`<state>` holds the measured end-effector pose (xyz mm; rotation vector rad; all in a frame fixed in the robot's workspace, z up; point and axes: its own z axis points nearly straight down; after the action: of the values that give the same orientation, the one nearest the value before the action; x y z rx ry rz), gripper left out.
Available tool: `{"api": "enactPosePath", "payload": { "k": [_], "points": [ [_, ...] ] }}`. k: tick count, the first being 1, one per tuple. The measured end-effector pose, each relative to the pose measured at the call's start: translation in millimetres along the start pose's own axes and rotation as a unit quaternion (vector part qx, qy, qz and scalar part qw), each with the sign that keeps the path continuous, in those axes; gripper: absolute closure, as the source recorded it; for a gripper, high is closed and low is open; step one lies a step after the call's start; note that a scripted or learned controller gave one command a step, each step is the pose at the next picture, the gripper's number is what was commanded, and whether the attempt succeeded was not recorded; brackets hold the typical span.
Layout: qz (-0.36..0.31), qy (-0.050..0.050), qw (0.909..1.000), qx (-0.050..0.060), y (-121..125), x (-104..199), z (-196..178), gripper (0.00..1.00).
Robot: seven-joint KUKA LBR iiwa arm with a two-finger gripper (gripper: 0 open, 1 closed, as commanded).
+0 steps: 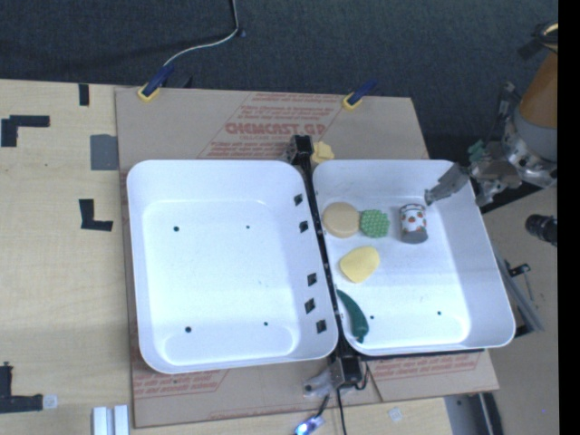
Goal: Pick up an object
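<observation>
The two-finger gripper [450,187] stood at the right-hand shallow white bin's [453,333] upper right rim, reaching in from the right on the grey arm [535,143] with its orange band. Nothing was seen between the fingers; whether they were apart or together could not be told from this view.

Candidate objects all lay in the right-hand bin, in its left and upper part:
- a small grey cylindrical can with a red-and-white top [413,223], nearest the gripper, just below and left of it;
- a round green textured disc [373,223], touching or just beside a pale tan round disc [342,219];
- a yellow soft-looking lump [359,264], below those two;
- a dark green leaf-shaped piece [353,315], against the bin's left wall.

The left-hand shallow white bin [217,179] carried only small dark marks.

Judged progress: no grasp made. Descent, closure on an object and lift all remained, the can being the likeliest target.
</observation>
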<state>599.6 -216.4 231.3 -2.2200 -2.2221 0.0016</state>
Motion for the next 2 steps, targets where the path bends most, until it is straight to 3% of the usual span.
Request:
{"api": "enactPosePath", "payload": {
  "k": [1, 2],
  "points": [
    [0.0, 0.0, 1.0, 0.0, 0.1, 0.2, -9.9, 1.0],
    [-0.004, -0.002, 0.9999, -0.011, 72.2, 59.7, -201.1, 1.0]
  ]
}}
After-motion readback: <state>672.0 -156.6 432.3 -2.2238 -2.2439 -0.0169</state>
